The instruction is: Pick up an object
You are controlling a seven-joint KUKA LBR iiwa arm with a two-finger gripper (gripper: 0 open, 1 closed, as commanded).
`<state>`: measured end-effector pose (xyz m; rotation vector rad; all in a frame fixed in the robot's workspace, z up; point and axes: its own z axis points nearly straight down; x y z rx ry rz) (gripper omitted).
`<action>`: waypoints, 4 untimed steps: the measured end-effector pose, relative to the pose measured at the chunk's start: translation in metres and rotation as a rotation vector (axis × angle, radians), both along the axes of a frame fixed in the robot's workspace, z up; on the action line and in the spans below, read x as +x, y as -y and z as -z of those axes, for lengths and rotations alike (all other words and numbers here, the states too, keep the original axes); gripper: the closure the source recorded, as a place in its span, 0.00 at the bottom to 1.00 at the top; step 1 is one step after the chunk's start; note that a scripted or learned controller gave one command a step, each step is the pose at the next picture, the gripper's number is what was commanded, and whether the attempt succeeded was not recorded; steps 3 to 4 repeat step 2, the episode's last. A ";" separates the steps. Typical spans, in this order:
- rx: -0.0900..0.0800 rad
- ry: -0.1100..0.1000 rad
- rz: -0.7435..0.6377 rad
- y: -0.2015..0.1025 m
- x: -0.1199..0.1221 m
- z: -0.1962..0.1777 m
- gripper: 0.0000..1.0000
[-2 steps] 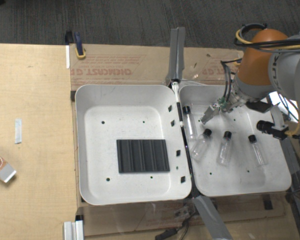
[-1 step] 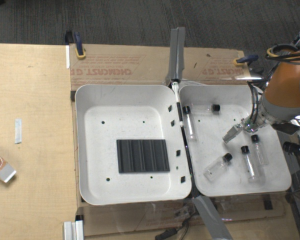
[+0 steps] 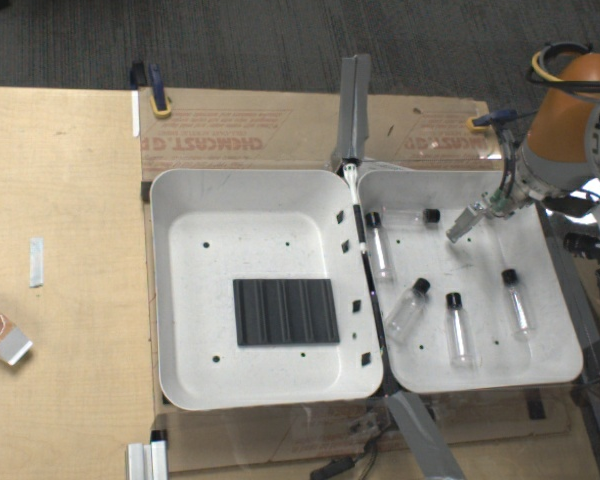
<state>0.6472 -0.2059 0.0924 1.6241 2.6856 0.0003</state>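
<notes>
A: What lies closest to the desk's near edge?

B: In the left bin (image 3: pixel 170 298), a dark ribbed tray (image 3: pixel 286 311) sits toward its near side. In the right bin (image 3: pixel 555 358), 3 clear vials with black caps lie toward the near edge: 1 tilted by the left wall (image 3: pixel 408 308), 1 in the middle (image 3: pixel 459 330), 1 toward the right wall (image 3: pixel 516 303).

A: And farther back?

B: A 4th vial (image 3: pixel 376 245) lies along the right bin's left wall, and a small black cap (image 3: pixel 432 215) rests alone near the far edge.

A: Where is your tool?

B: My tool (image 3: pixel 464 224) hangs over the right bin's far right part, just beside that loose cap and apart from every vial. Whether it is released or clenched, I cannot tell.

A: Anything outside the bins?

B: A small packet (image 3: pixel 2 334) lies at the desk's left edge.
</notes>
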 end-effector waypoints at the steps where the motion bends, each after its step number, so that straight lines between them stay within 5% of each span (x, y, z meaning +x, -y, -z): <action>1: 0.001 -0.001 -0.024 -0.053 -0.020 0.000 0.00; 2: 0.000 -0.001 -0.048 -0.049 0.012 0.000 0.00; 4: 0.000 -0.001 -0.048 -0.049 0.012 0.000 0.00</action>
